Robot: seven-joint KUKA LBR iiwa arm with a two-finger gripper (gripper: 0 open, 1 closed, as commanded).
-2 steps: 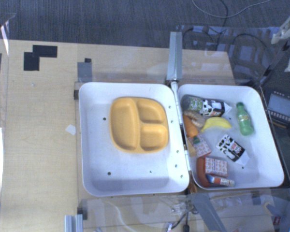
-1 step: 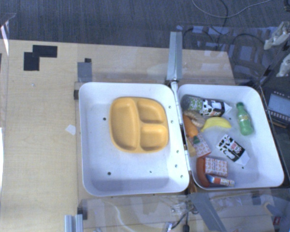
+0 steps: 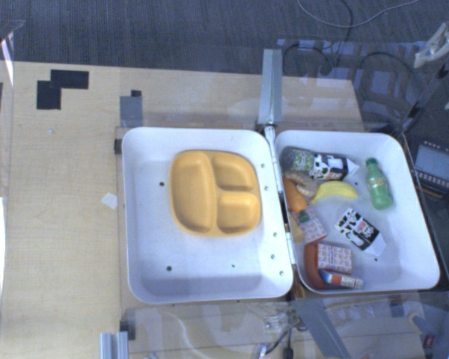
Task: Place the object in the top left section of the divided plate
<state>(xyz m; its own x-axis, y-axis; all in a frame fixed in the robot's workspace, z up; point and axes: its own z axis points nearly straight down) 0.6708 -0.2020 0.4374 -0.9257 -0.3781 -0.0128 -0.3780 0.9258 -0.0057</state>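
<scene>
Yellow divided plate (image 3: 214, 193) waits in the left bin (image 3: 146, 268) while the pick objects crowd the right bin (image 3: 411, 193).

From left to right: bare wooden bench (image 3: 60, 200) fills the frame's left; the plate sits upper-centre in the left bin, one long section on its left side and two smaller ones on its right, all unfilled, with open white floor around it for an approach from above. Right of the dividing rims, the objects lie jumbled, likely as pick stock: a cow-print carton (image 3: 328, 166), a banana (image 3: 335, 191), a green bottle (image 3: 378, 184), a second cow-print pack (image 3: 358, 229), a red-checked box (image 3: 334, 257). Which one is meant cannot be told. The gripper's state cannot be told.
</scene>
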